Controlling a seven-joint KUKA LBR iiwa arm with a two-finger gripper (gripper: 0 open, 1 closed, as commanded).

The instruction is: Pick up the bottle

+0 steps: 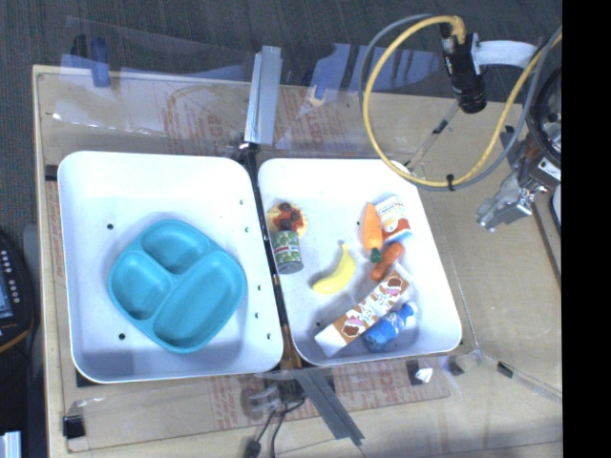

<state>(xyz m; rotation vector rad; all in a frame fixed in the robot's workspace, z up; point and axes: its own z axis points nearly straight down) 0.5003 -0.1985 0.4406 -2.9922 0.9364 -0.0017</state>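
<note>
A small blue bottle (391,328) lies on its side in the front right corner of the right bin (315,184). It touches a long patterned box (368,310) on its left. My gripper (506,205) appears as a grey metal piece at the right edge of the camera view. It hangs over the bare bench, outside the right bin and well behind and to the right of the bottle. Nothing is seen in it.
The right bin also holds a banana (336,271), an orange carrot-like toy (370,227), a white and orange carton (391,213), a small can (286,253) and a dark fruit toy (286,218). A blue divided plate (177,284) lies in the left bin (86,189). Yellow and grey cables (410,93) loop behind the right bin.
</note>
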